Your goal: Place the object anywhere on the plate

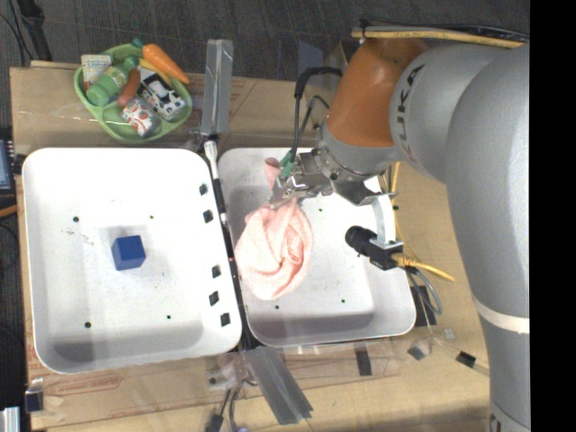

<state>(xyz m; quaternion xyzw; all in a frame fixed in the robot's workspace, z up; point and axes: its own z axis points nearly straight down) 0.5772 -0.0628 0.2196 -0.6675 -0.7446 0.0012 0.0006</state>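
From my screen the thing I have to move is a pink cloth (274, 246), crumpled in the right bin (360, 318), towards that bin's left side. It looks soft and light, with no stiffness at all, so I judge it will sag, stretch and trail from wherever it is pinched, and a thin fold could slip out of a weak grip. The best place to take hold seems to be a bunched ridge, where several layers gather, and the top of the heap is just such a spot. The claw (292, 185) sits right at that upper end, where the fabric is drawn up into a narrow peak that appears to be pinched between the fingers; they look nearly closed on that tip, while the bulk of the cloth lies on the bin floor below. The arm (450, 124) reaches in from the right, its orange band over the bin's upper edge and the wrist pointing down and left. I see no obvious plate; the left bin (54, 331) holds a small blue block (129, 251), and a green bowl of toy food (133, 93) stands on the bench behind it.
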